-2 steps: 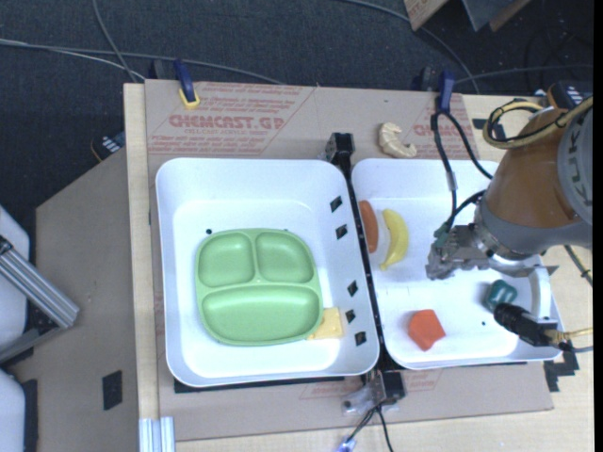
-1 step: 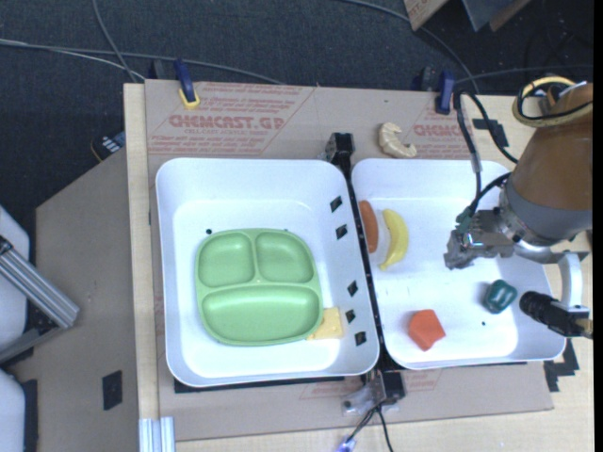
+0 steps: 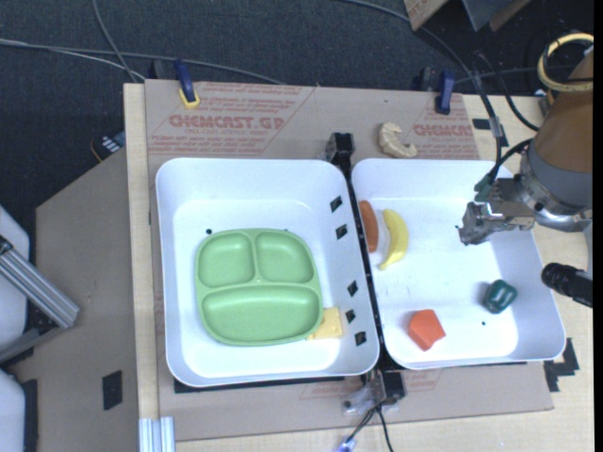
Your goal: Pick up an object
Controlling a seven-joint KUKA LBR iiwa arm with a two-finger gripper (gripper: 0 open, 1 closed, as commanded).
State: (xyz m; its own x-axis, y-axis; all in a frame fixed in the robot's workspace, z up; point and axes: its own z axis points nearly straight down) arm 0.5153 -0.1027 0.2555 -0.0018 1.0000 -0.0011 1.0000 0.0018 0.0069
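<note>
In the right bin point(image 3: 443, 186) lie a yellow banana point(image 3: 395, 237) and an orange-red sausage point(image 3: 368, 225) near its left wall. An orange block point(image 3: 426, 329) sits toward the front, and a small green object point(image 3: 499, 296) lies at the right. My gripper point(image 3: 482, 222) hangs over the right part of that bin, above and left of the green object, with nothing visible between its fingers. The left bin point(image 3: 179, 196) holds a green divided plate point(image 3: 259, 283) and a yellow piece point(image 3: 329, 324) at the plate's front right corner.
A beige, bone-like item point(image 3: 397, 139) lies on the bench behind the right bin. Blue clamps point(image 3: 187, 87) point(image 3: 444, 92) stand at the bench's back edge. Black clips point(image 3: 339, 146) sit along the divide between the bins. Cables run over the dark floor behind.
</note>
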